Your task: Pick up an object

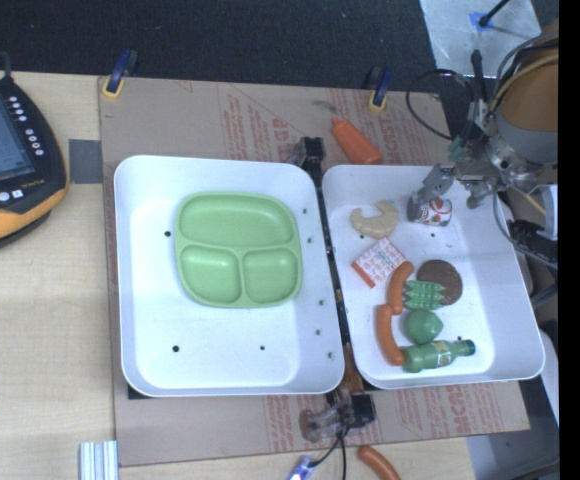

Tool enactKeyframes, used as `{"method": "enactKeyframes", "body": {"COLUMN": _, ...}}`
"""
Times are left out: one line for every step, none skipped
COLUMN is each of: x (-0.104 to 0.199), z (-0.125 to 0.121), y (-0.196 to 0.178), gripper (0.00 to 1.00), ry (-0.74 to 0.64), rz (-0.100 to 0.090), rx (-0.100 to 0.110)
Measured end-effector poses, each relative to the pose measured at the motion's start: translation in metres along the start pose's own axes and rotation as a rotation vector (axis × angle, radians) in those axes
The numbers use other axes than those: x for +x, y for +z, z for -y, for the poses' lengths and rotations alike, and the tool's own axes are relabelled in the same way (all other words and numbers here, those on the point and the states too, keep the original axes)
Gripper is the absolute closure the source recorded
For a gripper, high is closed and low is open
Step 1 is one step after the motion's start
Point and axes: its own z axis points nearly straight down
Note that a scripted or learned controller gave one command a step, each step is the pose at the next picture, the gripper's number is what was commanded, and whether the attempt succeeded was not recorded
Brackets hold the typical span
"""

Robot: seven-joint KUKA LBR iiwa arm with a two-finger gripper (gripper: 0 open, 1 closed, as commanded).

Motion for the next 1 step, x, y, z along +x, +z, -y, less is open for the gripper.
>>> {"method": "enactKeyframes", "body": {"x": -0.0098, "z": -0.0153, "y": 0.0552, "gripper": 0.00, "ry": -0.001, "rz": 0.000, "rx": 0.002}}
